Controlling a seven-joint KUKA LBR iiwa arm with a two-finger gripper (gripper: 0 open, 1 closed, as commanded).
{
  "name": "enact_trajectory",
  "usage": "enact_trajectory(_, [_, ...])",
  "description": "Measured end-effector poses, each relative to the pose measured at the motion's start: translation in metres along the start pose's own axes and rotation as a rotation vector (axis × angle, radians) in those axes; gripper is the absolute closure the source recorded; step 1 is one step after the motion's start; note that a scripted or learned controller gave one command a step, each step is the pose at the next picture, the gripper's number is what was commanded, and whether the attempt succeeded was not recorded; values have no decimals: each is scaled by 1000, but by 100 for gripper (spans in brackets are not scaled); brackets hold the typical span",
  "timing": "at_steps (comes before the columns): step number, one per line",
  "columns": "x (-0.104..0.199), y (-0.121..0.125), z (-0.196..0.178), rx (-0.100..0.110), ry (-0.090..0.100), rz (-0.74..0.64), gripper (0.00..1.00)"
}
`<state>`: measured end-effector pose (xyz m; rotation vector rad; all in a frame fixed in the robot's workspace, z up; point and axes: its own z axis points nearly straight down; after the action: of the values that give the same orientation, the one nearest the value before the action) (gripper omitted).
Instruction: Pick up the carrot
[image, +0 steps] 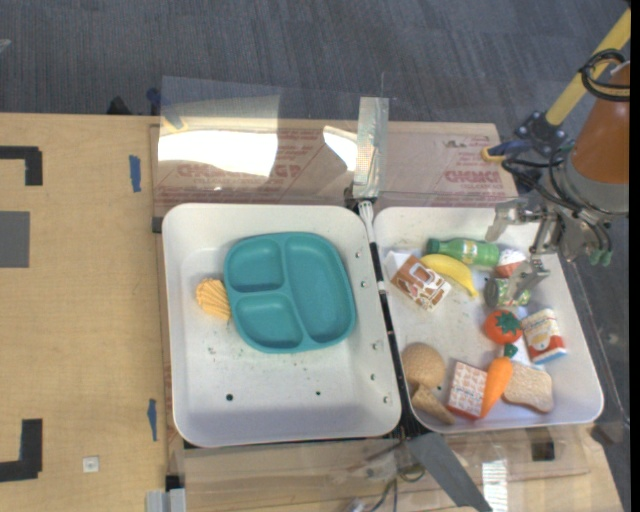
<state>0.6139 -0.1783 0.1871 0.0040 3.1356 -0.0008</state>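
I am looking at the carrot (496, 385) lying in the right bin (585, 345), near edge, wedged between a patterned block (466, 389) and a bread slice (529, 388). It is probably light, stiff and smooth, so I would pinch across its thick middle. The hand (522, 285) is hovering farther back; whether it is clenched I cannot tell.

My bench is evenly and brightly lit from above, with white glare on the clear plastic sheet (220, 150) behind the left bin (190, 400), soft short shadows, and slightly soft focus throughout.
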Motion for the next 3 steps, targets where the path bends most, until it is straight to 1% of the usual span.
enact_trajectory(1, [42, 34, 97, 0, -3, 102, 0])
enact_trajectory(2, [122, 29, 98, 0, -2, 263, 0])
enact_trajectory(3, [130, 74, 97, 1, -9, 178, 0])
